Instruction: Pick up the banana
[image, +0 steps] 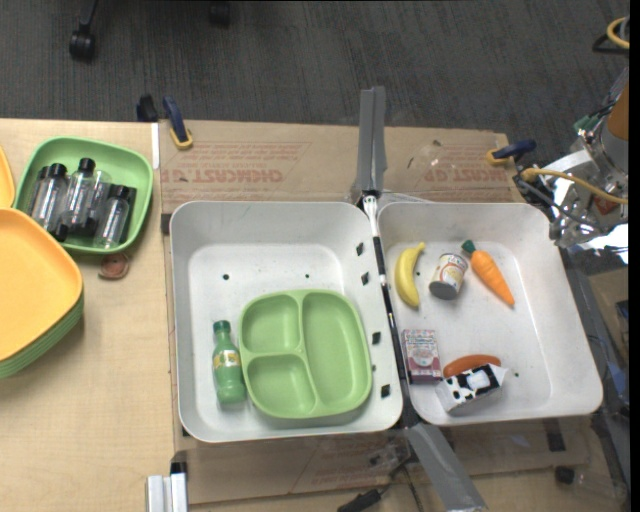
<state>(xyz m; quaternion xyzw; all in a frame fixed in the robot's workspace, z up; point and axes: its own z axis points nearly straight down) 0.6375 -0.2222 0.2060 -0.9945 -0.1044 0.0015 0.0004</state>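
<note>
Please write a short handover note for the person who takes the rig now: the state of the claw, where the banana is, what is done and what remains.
Claw: at the upper right edge of the right bin, above its rim, holding nothing; its state is too unclear to tell.
Banana: lies in the right bin near its left wall, beside the small can; the carrot is further right.
Left bin: green divided tray and green bottle.
Done: nothing yet; the banana is untouched.
Left: move over the banana, grasp it, lift it.

place: robot lab | evidence: white bins (190, 260) on cardboard-topped bench (260, 165) (clamped), carpet floor
</note>
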